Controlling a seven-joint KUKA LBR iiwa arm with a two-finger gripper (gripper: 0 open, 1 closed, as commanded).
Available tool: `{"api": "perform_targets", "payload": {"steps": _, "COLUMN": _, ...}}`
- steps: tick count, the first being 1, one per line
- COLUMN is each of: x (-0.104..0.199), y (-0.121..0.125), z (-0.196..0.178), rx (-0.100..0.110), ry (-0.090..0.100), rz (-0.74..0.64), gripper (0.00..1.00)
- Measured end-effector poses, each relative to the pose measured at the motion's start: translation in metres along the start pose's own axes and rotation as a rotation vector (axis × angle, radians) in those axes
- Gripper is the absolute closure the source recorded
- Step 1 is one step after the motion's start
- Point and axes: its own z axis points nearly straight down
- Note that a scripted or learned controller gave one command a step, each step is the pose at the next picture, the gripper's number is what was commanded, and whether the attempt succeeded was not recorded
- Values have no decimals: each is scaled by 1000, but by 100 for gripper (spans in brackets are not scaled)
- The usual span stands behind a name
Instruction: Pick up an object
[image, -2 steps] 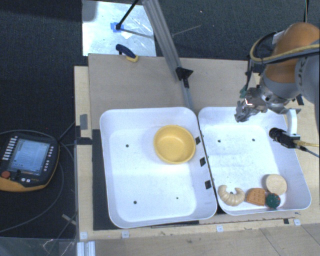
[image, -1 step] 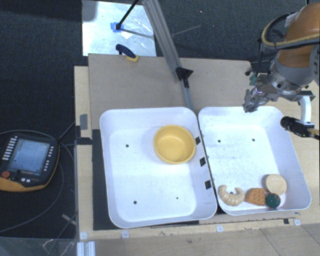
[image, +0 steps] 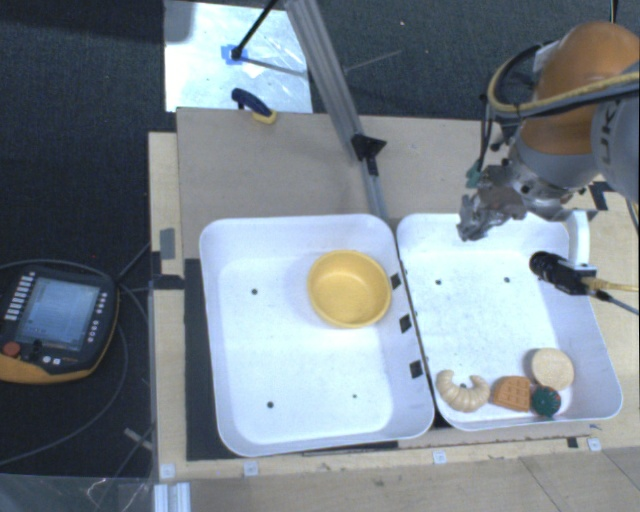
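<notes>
My gripper (image: 474, 228) hangs over the far edge of the right bin (image: 500, 300), pointing down, with nothing visible between its tips. A yellow bowl (image: 348, 288) sits upright in the left bin (image: 250, 340), near its far right corner. Along the right bin's near edge lie a pale croissant-shaped piece (image: 462, 389), an orange-brown cracker-like piece (image: 511, 392), a round beige cookie (image: 551, 367) and a small dark green ball (image: 545, 402). These small things are far from the gripper, toward the front.
A teach pendant (image: 50, 320) lies on the floor to the left of the bench. A metal pole (image: 335, 90) slants across the back, ending at a black clamp (image: 368, 148) behind the bins.
</notes>
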Motion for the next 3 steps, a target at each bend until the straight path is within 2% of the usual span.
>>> {"api": "perform_targets", "payload": {"steps": 2, "x": 95, "y": -13, "z": 1, "rx": -1, "ry": 0, "rz": -1, "gripper": 100}}
{"api": "perform_targets", "payload": {"steps": 3, "x": 146, "y": -31, "z": 23, "rx": 1, "ry": 0, "rz": -1, "gripper": 100}}
